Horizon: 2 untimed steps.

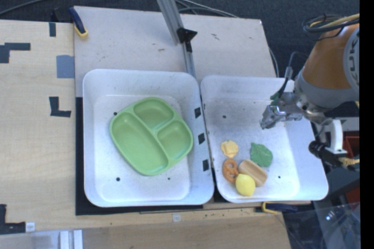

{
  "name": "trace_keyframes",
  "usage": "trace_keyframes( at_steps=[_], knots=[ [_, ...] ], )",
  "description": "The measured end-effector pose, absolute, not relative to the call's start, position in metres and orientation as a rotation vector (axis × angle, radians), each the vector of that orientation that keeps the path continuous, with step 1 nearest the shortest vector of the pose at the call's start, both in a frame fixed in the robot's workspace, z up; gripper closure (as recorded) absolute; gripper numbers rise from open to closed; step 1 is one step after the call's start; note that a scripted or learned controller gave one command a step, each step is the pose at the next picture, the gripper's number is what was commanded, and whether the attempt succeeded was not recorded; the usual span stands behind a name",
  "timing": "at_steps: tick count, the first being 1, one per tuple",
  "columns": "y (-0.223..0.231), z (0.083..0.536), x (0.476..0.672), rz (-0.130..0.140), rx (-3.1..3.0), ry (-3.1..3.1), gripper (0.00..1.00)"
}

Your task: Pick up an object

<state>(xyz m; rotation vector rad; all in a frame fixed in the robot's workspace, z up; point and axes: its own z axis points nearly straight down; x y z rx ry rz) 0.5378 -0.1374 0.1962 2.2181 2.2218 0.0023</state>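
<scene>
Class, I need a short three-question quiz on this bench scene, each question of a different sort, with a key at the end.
1. True or false: the green divided plate lies in the right bin.
2. Which item lies nearest the front rim of the right bin? A) yellow lemon B) green leafy piece C) pretzel
3. Fill in: the hand hovers over the ____ bin.

Key: 1 false, it lies in the left bin; 2 A; 3 right.

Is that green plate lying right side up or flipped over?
Right side up: the green plate in the left bin shows its three hollow sections facing upward.
</scene>
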Motion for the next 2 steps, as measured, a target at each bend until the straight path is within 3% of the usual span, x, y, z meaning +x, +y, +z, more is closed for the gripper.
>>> trace_keyframes(
  at_steps=[1,2],
  knots=[
    [-0.138,0.239,0.535,0.003,2.217,2.221,1.0],
    [-0.082,0.227,0.532,-0.001,2.216,2.23,1.0]
  ],
)
